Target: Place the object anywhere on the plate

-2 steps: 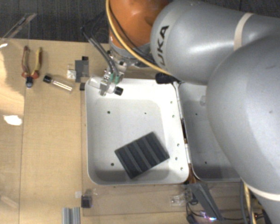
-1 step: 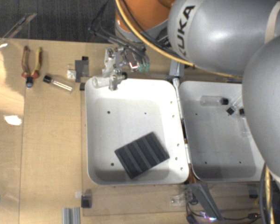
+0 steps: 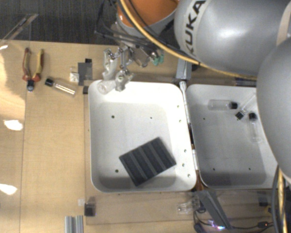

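White left bin (image 3: pixel 103 130): one dark ribbed slab (image 3: pixel 147 161), lying flat and skewed near the front wall. This dark slab is the only plate-like piece on view. White right bin (image 3: pixel 203 130): small clear and black bits (image 3: pixel 238 111) toward the back, partly under the arm (image 3: pixel 233 28). Arm: grey shell lettered "KUKA", orange band above. Gripper (image 3: pixel 115 84): hangs over the left bin's back left corner; whether it is clenched or released, cannot tell. Wooden bench (image 3: pixel 43 144): red-handled pliers (image 3: pixel 32 67), a clear tube (image 3: pixel 60 85).
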{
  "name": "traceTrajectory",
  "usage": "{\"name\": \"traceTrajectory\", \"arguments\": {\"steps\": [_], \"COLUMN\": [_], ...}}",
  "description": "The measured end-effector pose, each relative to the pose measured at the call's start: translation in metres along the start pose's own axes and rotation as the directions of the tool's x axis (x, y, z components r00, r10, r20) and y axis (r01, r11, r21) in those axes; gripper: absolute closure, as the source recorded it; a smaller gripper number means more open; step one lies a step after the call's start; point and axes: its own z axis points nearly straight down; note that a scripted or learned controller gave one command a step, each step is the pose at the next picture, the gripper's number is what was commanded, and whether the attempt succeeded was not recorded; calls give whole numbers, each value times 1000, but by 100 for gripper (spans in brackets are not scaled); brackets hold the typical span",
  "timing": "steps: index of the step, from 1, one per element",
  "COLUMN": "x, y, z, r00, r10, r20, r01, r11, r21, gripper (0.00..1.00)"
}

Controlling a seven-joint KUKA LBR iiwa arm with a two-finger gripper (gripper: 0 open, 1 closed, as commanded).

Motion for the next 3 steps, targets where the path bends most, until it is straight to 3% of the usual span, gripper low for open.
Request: {"name": "traceTrajectory", "arguments": {"steps": [2, 3], "x": [1, 1], "y": [-3, -2], "z": [-23, 24], "r00": [999, 1000], "r10": [-38, 14], "r20": [10, -2], "r01": [38, -14], "r11": [999, 1000], "r21": [0, 0], "gripper": [100, 100]}}
